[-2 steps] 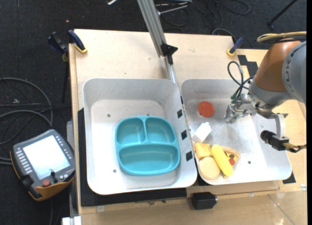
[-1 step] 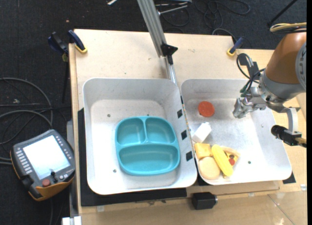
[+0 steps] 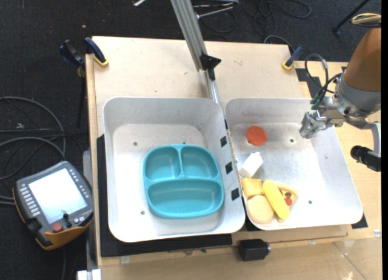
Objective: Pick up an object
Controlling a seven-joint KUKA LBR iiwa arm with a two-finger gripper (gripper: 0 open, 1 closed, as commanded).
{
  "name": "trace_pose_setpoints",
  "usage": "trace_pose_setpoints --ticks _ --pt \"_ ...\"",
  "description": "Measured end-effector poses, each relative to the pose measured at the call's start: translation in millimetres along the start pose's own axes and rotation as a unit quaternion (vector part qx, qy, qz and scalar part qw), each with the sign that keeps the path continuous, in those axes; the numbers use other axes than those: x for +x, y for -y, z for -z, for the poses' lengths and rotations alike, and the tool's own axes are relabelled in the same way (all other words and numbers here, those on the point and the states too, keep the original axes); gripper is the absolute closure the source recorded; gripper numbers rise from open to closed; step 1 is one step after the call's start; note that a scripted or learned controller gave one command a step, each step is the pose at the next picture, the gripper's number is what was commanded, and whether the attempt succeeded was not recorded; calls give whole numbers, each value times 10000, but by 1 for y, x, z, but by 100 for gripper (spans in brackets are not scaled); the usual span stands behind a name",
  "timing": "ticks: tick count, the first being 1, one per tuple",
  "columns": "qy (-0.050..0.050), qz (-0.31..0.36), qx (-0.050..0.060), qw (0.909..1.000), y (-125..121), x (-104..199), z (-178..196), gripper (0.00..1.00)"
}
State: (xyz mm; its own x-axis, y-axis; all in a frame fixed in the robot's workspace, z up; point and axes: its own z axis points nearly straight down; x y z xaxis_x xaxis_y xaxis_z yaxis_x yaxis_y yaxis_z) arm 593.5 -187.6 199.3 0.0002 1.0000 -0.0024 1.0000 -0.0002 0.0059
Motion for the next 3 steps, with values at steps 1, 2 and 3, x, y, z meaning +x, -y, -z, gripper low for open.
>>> trace_pose_setpoints --ticks 1,2,3 --pt "3 16 -14 10000 -1 3 64 100" --pt "-20 38 36 10000 9 59 49 100" --pt "-19 35 40 10000 21 101 41 100"
